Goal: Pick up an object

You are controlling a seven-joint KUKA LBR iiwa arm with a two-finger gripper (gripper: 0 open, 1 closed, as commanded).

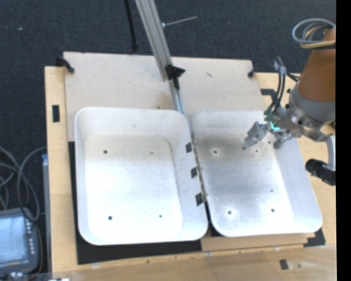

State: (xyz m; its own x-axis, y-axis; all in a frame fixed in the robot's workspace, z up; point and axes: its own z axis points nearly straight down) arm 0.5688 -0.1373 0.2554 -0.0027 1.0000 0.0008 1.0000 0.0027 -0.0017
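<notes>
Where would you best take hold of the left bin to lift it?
Probably the left bin by its rim along the left edge, coming from the left: that lip is raised and free, while the right edge butts against the right bin.

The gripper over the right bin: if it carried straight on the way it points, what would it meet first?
The gripper points down and toward the left, so it would probably meet the bare floor of the right bin first. Nothing lies in that line, though depth is hard to judge.

Dark carpeted floor, pale wooden bench, loose cables, small monitor at lower left
</notes>
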